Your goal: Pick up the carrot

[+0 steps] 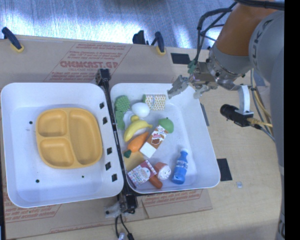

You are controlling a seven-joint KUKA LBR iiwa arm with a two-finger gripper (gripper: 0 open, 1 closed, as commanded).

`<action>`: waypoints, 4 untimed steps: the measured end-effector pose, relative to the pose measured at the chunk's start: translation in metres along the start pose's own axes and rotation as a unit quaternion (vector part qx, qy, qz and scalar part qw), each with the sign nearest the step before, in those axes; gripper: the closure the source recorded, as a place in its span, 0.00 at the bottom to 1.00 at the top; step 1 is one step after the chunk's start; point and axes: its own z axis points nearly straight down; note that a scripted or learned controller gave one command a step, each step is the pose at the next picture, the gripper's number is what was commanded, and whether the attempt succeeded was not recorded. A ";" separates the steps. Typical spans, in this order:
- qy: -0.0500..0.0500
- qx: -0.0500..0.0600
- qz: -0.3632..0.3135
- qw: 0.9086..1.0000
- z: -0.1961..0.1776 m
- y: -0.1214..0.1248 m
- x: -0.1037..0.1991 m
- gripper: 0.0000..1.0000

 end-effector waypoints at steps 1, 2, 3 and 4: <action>0.001 0.001 0.069 0.998 0.086 -0.081 -0.007 0.00; 0.000 -0.001 0.022 1.000 0.179 -0.045 0.046 0.00; 0.001 0.001 0.068 0.998 0.180 -0.076 0.071 0.00; 0.001 0.002 0.066 0.998 0.170 -0.076 0.071 1.00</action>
